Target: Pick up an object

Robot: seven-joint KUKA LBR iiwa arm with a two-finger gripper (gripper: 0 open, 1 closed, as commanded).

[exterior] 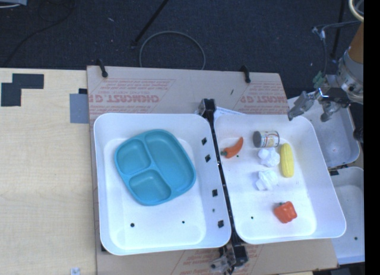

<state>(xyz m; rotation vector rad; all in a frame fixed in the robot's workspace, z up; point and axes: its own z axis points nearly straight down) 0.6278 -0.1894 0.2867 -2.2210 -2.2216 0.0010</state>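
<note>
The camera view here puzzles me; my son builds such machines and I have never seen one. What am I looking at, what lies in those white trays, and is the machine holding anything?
You are looking down at a slant from one fixed camera above a bench. At the right edge is the end of a robot arm; its gripper, the part that grasps, hangs above the far right corner of the right bin with nothing between its fingers.

The left bin holds a blue divided plate. The right bin holds small toy-like things: an orange chili pepper, a small can lying on its side, a yellow corn cob, two white crumpled lumps and an orange-red bell pepper.
</note>
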